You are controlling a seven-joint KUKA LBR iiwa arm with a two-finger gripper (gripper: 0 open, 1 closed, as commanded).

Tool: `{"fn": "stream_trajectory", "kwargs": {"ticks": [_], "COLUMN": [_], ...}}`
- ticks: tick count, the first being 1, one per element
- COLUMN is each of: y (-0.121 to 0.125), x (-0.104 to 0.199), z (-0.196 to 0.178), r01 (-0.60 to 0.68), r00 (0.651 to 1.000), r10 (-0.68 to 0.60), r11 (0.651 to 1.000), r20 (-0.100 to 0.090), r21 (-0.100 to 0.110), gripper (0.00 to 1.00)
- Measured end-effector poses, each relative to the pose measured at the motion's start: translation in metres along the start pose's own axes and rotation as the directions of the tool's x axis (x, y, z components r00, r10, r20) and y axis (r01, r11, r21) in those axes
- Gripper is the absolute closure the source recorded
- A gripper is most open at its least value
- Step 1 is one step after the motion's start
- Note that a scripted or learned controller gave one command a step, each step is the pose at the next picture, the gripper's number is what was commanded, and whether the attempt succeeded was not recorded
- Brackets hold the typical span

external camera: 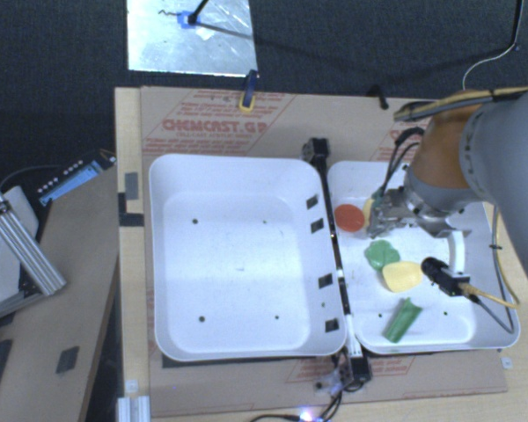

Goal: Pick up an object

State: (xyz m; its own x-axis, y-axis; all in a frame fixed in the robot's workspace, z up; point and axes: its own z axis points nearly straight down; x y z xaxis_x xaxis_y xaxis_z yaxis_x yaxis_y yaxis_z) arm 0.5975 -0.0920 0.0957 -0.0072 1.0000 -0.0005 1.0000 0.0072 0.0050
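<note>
- At the far left we see a wooden side bench (66,262) w/ an aluminium frame rail (18,240) lying on it, and a small blue-and-black device (70,178) at about 1 o'clock from that rail.
- At 12 o'clock of the scene, a silvery square sheet (189,25) lies on the dark floor, above the cardboard-covered bench (220,117); a yellow-and-blue clip (247,95) sits at the cardboard's top edge.
- Left bin (172,192): white, shallow, w/ a few small dark holes in its floor.
- A black hinge strip (330,262) w/ 4 clips runs between the 2 bins.
- Right bin (488,337): white, touching the left bin along that strip. It holds 4 items.
- Red-orange round object (348,218) at about 10 o'clock in the right bin, just beside the strip.
- Green blob-shaped object (382,253) near the bin's centre, at 5 o'clock from the red one.
- Yellow object (402,276) touching the green blob, at its 5 o'clock.
- Green oblong block (402,320) at 6 o'clock in the bin, tilted, apart from the yellow one.
- Gripper (378,216) hangs just right of the red-orange object, at 12 o'clock from the green blob; we can't tell if it's open or closed, and see nothing held.
- Grey arm w/ orange band (444,156) enters from 3 o'clock; cables trail over the bin's right side.
</note>
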Motion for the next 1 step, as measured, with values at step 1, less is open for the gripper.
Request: {"fn": "stream_trajectory", "kwargs": {"ticks": [1], "y": [0.0275], "x": [0.0432], "z": [-0.2312], "r01": [0.002], "r00": [1.0], "r10": [-0.002], "r11": [1.0], "r20": [0.0], "r21": [-0.017], "gripper": [1.0]}}
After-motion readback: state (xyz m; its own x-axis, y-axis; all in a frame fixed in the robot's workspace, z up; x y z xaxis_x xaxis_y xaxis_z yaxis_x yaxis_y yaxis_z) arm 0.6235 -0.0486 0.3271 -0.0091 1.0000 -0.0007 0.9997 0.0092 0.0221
